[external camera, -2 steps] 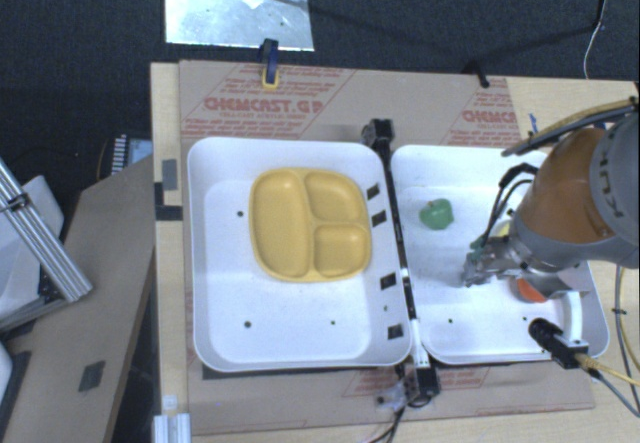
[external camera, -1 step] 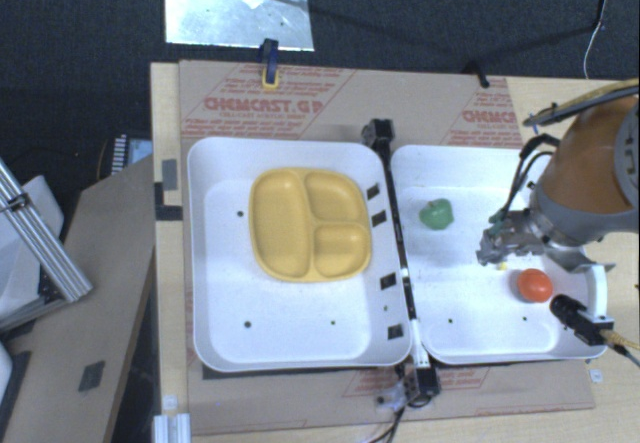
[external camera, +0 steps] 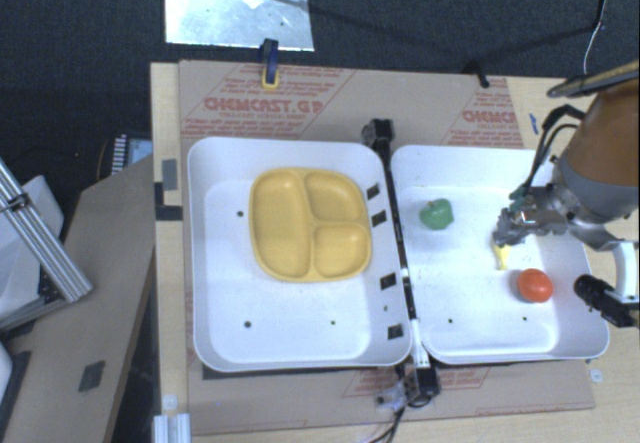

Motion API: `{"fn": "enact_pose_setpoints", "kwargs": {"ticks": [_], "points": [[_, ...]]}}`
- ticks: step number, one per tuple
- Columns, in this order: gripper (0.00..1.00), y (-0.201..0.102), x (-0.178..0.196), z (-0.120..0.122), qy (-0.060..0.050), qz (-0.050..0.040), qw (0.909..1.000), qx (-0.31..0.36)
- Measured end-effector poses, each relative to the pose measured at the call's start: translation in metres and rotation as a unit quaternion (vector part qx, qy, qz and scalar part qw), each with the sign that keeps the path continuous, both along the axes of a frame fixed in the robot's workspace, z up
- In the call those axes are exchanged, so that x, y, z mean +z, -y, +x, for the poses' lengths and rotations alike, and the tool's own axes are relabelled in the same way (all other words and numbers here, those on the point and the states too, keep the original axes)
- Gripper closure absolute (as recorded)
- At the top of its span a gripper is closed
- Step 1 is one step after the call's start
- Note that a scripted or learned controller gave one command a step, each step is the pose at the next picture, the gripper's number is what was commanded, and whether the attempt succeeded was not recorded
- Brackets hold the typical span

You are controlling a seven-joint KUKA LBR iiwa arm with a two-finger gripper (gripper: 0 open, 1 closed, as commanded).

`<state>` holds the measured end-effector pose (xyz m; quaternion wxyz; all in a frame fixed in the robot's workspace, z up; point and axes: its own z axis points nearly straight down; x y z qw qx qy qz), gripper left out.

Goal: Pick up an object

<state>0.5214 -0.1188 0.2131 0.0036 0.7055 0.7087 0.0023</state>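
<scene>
Over the right bin [external camera: 470, 336], close to its right-hand wall, the arm [external camera: 605, 156] reaches in and its pincer [external camera: 515, 229] hangs low above the white floor; whether its fingers are parted or closed I cannot tell, and nothing can be seen held between them. A small yellow piece [external camera: 501, 256] lies just beneath the pincer, and a red tomato [external camera: 535, 285] sits just beside that, nearer the bin's front right corner. A green pepper [external camera: 436, 214] rests well apart to the left, with bare white floor all around it and a wide open stretch along the front edge. Across the black divider, the left bin [external camera: 215, 321] holds a yellow divided plate [external camera: 308, 223] near its middle, leaving a clear margin on every side. The cardboard sheet [external camera: 300, 96] covering the worktop carries red lettering, "CHEMCAST GP", printed at the back.
</scene>
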Motion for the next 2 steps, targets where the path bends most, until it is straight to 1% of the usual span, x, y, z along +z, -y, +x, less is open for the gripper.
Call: {"fn": "enact_pose_setpoints", "kwargs": {"ticks": [1,2], "points": [[1.0,0.0,0.015,0.001,-0.003,0.0006,1.0,0.0],[1.0,-0.054,0.025,0.008,-0.002,0.0013,1.0,0.003]]}}
